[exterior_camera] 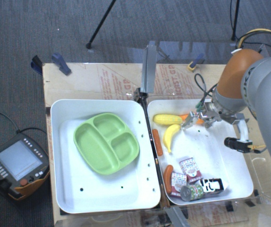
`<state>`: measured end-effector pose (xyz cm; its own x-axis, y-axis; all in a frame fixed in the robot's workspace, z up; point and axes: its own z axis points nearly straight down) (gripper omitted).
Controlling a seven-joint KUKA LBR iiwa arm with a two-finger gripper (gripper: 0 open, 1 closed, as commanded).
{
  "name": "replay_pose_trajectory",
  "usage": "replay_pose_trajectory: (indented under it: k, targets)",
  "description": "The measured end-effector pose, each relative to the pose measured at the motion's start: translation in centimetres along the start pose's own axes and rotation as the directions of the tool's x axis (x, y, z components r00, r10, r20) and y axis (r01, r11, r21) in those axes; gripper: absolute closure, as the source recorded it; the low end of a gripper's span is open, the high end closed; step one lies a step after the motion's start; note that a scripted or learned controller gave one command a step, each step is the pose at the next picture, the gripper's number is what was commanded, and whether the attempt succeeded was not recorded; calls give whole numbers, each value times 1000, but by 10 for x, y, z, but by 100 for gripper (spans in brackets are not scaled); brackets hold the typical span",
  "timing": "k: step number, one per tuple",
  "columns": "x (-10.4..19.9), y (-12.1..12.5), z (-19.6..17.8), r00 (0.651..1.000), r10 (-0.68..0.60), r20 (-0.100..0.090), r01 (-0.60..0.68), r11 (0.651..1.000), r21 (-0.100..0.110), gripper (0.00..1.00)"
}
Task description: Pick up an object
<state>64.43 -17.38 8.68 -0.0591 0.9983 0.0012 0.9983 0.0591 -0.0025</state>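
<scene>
Two-finger gripper point(195, 118) hangs low in the right white bin point(230, 164), beside the yellow plastic corn cob point(167, 119), likely lining up; its grip I cannot tell.

Even, fairly bright overhead light washes the two white bins point(60, 126) almost to glare, the green tray point(106, 143) casts only a faint soft shadow, the dark carpet point(41, 27) stays dim, and the whole picture is slightly soft and grainy.
</scene>
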Motion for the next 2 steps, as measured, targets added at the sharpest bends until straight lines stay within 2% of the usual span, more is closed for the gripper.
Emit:
replay_pose_trajectory:
  k: [1,2]
  targets:
    - [1,1,-10,1000,-6,1,6,1000,1,100]
    - [-8,-1,-21,956,292,1,-292,956,-1,100]
